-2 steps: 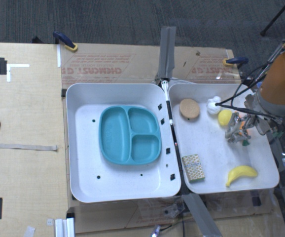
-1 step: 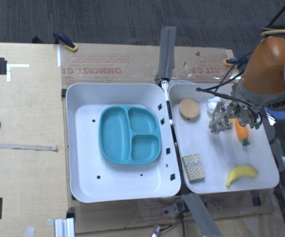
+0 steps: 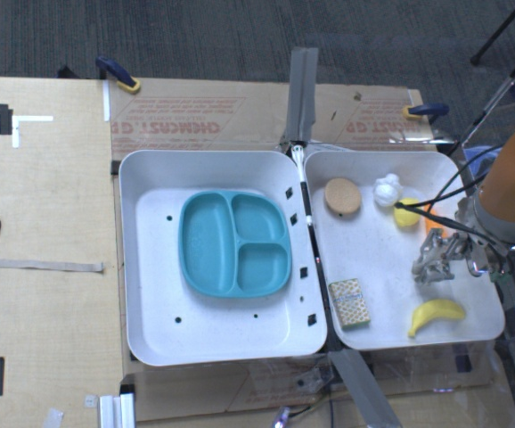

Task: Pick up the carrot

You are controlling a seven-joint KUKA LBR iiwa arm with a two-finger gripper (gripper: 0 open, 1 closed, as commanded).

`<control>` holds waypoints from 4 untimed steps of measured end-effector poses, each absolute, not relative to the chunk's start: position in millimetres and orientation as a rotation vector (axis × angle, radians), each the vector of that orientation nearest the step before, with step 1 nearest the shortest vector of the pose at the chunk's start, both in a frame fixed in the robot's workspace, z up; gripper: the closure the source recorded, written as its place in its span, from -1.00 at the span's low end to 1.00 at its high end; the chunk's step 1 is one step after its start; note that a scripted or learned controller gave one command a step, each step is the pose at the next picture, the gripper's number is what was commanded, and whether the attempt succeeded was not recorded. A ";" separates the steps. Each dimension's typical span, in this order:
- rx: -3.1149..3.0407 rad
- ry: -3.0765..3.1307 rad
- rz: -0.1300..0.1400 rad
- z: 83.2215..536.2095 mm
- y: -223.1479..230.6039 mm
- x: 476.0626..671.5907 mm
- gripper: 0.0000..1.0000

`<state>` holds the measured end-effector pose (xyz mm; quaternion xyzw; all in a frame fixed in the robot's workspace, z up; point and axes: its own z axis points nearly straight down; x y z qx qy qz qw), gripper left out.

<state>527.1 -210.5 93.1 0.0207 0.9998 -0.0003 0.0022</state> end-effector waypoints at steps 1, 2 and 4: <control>0.428 3.106 -0.001 168.5 -178.2 528.7 1.00; 0.144 3.134 -0.001 129.6 -222.2 479.7 1.00; 0.403 3.109 -0.001 198.8 -149.8 493.4 1.00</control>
